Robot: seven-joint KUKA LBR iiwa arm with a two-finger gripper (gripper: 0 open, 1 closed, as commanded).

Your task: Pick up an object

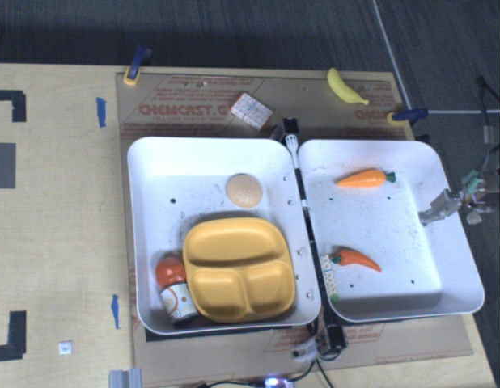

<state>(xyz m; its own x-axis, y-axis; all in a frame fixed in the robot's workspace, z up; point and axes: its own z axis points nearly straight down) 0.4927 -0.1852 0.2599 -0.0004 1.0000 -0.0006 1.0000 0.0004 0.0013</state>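
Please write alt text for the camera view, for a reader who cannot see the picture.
Two shallow white bins sit side by side on a bench: the left bin holds a yellow divided tray, a round beige ball and a small can, while the right bin holds a carrot and an orange pepper. The gripper is at the right bin's right rim.

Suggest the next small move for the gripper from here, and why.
Probably slide the gripper left over the right bin toward the orange carrot. The gripper sits at that bin's right rim with nothing visibly between its fingers, and the carrot lies alone on bare floor nearby, apart from the red-orange pepper lower down, so it looks like the easiest pick.
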